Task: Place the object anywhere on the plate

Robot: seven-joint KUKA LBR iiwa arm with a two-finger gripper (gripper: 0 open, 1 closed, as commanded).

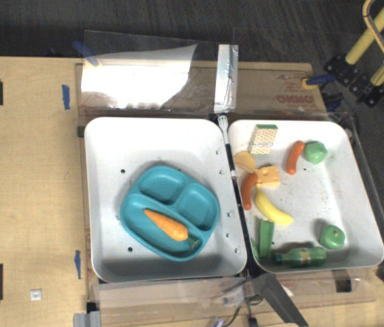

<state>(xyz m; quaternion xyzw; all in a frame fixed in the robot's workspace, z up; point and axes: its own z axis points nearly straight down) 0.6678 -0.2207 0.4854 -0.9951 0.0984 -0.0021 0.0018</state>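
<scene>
task status: orange toy carrot [166, 225] lying inside the long front compartment of the teal divided plastic plate [178, 181], tip toward upper left, green stub at lower right. judged done as placement goes; nothing left beyond confirming release and retreat.

plate sitting slantwise in the left shallow white bin [103, 138], near its middle. two rear compartments bare.

right shallow white bin [345, 189] crowded with other toy food: yellow banana [272, 208], two green round fruits [314, 152], dark green bottle [299, 255] along the front wall, small printed box [263, 139]. all well apart from the plate.

surface: tan board bench [22, 182] with black corner marks and bits of blue tape. clear plastic sheet [144, 80] propped behind the bins. dark floor beyond; yellow tubular frame [382, 12] at upper right.
</scene>
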